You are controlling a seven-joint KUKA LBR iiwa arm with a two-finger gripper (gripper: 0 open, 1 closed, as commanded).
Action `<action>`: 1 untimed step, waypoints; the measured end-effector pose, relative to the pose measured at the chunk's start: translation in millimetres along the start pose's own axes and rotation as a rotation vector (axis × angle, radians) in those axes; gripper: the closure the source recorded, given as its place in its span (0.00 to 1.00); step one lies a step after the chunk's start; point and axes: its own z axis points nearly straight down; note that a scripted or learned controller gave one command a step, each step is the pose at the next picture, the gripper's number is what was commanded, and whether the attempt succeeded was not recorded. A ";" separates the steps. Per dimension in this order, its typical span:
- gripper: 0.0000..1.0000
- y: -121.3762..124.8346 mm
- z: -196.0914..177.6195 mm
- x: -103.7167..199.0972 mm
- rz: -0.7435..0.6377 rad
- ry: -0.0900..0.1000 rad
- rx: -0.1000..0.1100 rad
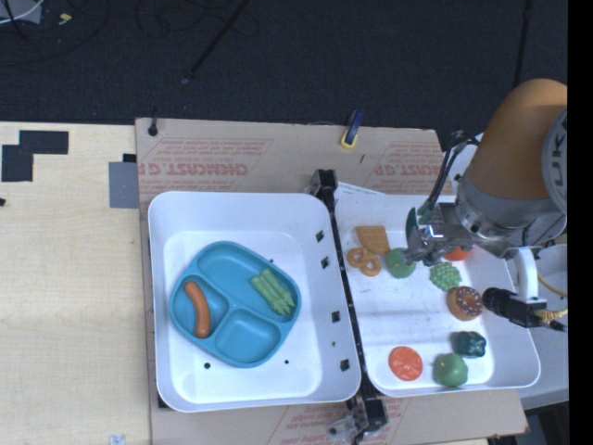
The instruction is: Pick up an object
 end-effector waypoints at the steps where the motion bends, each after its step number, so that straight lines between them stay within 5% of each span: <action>1: 1.00 0.5 6.6 55.0 -0.003 0.002 0.003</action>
